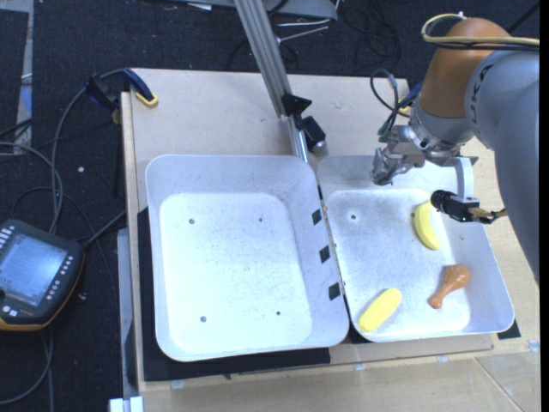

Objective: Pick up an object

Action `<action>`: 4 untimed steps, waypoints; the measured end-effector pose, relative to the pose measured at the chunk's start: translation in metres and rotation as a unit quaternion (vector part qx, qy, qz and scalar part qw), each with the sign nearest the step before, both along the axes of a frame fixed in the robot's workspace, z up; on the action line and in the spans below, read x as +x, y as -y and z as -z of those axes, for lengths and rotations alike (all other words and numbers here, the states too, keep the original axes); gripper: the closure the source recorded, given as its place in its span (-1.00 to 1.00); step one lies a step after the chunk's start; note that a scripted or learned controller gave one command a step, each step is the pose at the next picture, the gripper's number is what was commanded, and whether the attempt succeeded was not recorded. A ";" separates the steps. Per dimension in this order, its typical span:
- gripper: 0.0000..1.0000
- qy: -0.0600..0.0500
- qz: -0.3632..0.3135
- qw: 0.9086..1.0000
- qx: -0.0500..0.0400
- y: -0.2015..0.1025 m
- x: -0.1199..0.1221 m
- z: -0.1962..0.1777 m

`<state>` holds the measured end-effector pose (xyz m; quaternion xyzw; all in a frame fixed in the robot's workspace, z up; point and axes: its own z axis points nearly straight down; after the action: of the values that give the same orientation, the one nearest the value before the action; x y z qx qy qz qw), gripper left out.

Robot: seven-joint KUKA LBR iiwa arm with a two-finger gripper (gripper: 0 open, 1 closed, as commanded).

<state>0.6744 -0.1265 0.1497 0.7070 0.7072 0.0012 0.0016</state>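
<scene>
The arm (493,84) comes in from the upper right of the frame, grey with an orange band (455,67) above the wrist. Its gripper (383,172) hangs over the far left corner of the right bin (343,174), near the bin's back wall. Nothing sits between the fingers, and whether they are spread or closed I cannot tell from this slant.

Three things lie in the right bin. A banana (426,227) rests near the right wall, in the middle right of the frame, standing roughly upright in the picture. Just above and right of it a small black part (455,204) sticks out from the arm side. A yellow oblong piece (379,309) lies near the bin's front edge, tilted, at the lower middle right. A brown drumstick-shaped toy (449,285) lies to its right, apart from it, below the banana. All three are well apart from the gripper.

The left bin (163,178) takes up the middle of the frame, its floor speckled. Both bins sit side by side on the counter (214,110). A metal rail (266,50) slants down from the top of the frame to the bins' shared far corner. A handheld pendant (34,269) lies on the floor at the left edge, with cables around it.
</scene>
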 end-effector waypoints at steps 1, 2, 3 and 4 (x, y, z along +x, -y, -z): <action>1.00 0.000 0.000 1.000 0.000 0.000 0.001 -0.053; 1.00 -0.001 -0.001 1.000 0.001 -0.037 -0.025 -0.067; 1.00 -0.002 -0.001 1.000 0.001 -0.080 -0.052 -0.061; 1.00 -0.002 -0.002 1.000 0.001 -0.130 -0.084 -0.060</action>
<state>0.5909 0.0031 0.2095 0.7056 0.7086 0.0003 -0.0006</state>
